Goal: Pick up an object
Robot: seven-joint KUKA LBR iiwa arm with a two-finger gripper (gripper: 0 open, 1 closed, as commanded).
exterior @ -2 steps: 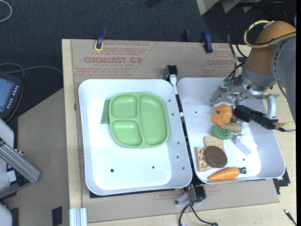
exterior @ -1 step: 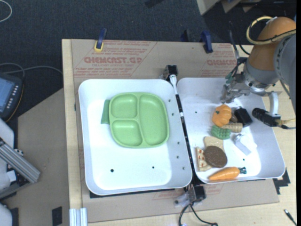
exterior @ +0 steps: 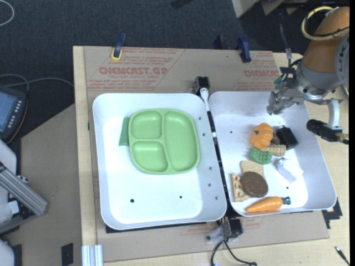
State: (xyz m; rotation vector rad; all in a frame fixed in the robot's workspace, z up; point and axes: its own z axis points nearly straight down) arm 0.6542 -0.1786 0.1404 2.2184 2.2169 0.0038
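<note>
Dark carpet rings the bench (exterior: 166,65), arm reaching in from the right.
End effector (exterior: 275,105) hovers over the right bin (exterior: 310,165), its grip too blurred to judge; orange pumpkin toy (exterior: 262,136) sits just below, carrot (exterior: 267,204) further.

In the right bin (exterior: 310,198) we see the things crowded in its lower half: pumpkin (exterior: 262,135), black block (exterior: 286,136), cookie (exterior: 254,184) and carrot (exterior: 267,204) lie close together. Its upper left floor is bare. In the left bin (exterior: 105,165) the green tray (exterior: 164,141) takes the middle; the floor below it is free.
</note>
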